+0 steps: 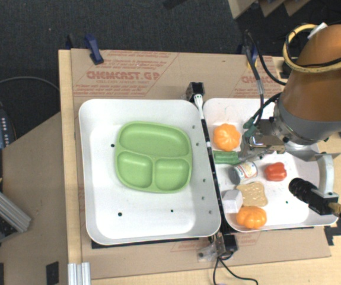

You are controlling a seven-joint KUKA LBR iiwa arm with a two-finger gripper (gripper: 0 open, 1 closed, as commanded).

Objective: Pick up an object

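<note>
The right bin [295, 215] holds several small things. An orange fruit [226, 136] lies at its left side, with a green stick-shaped piece [223, 157] just below it. Further down are a small tin [245, 171], a red pepper [276, 171], a tan cracker [253, 193], a white block [232, 199] and a little orange pumpkin [252, 217]. My gripper [254, 144] hangs low over the bin, just right of the orange fruit and above the tin. I see nothing held in it.
The left bin [99, 206] carries a green divided plate [153, 156]. A raised divider [209, 159] runs between the two bins. The grey and orange arm [318, 82] covers the right bin's upper right part.
</note>
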